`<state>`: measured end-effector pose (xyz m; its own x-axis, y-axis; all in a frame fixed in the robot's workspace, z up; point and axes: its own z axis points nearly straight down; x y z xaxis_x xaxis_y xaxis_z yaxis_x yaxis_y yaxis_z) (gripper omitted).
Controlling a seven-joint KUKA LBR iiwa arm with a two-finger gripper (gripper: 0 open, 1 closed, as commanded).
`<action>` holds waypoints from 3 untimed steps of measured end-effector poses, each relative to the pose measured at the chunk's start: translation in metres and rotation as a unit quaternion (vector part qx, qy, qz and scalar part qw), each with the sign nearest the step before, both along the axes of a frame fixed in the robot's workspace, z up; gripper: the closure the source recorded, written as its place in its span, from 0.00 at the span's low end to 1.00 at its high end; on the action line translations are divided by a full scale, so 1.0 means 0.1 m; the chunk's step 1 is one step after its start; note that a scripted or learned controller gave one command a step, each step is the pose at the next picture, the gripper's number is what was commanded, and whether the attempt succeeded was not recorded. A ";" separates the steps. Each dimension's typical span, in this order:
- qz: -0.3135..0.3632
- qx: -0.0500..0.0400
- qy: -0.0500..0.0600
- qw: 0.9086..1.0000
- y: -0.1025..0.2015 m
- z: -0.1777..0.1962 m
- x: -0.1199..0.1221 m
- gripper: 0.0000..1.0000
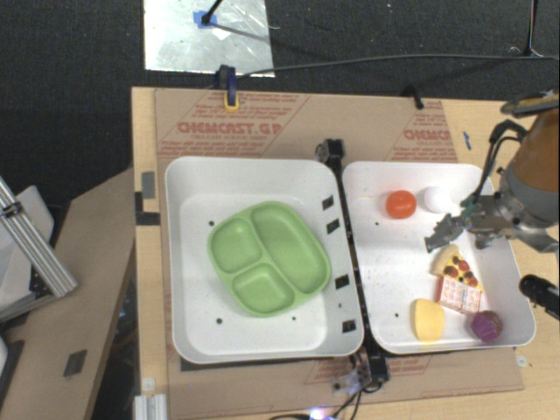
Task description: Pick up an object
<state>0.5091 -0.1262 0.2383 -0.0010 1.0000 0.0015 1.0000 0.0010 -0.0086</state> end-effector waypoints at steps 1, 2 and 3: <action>0.001 -0.001 -0.005 1.000 0.00 0.05 0.02 0.00; 0.000 0.000 -0.004 1.000 0.03 -0.37 0.02 0.00; 0.000 0.000 -0.002 1.000 0.01 -0.96 -0.07 0.00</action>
